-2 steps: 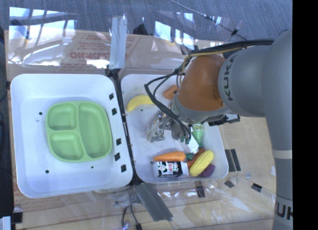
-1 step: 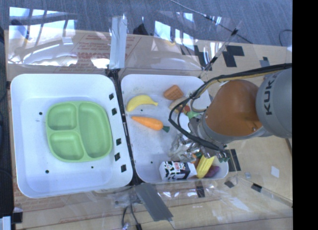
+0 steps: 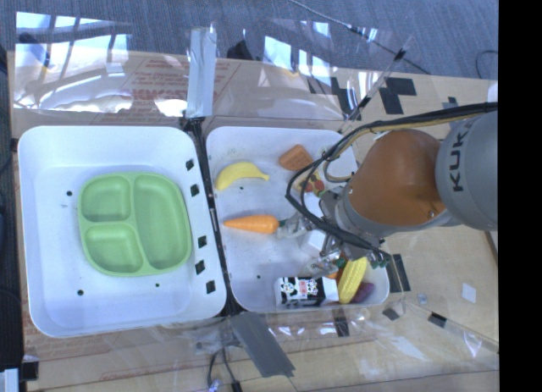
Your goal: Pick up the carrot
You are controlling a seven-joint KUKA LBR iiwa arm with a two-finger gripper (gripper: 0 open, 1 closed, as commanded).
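The carrot (image 3: 251, 223) lies flat in the right bin (image 3: 254, 284), orange, its thick end pointing right toward the arm. My gripper (image 3: 298, 231) sits low just right of that thick end, very close to it or touching it. The carrot still rests on the bin floor. The grey wrist with its orange band (image 3: 396, 180) hangs over the bin's right half and hides what lies beneath.
A yellow banana (image 3: 240, 174) and an orange-brown food piece (image 3: 295, 157) lie behind the carrot. A black-and-white carton (image 3: 301, 290), a corn cob (image 3: 352, 278) and a purple item sit at the front. The left bin (image 3: 42, 212) holds a green divided plate (image 3: 134, 223).
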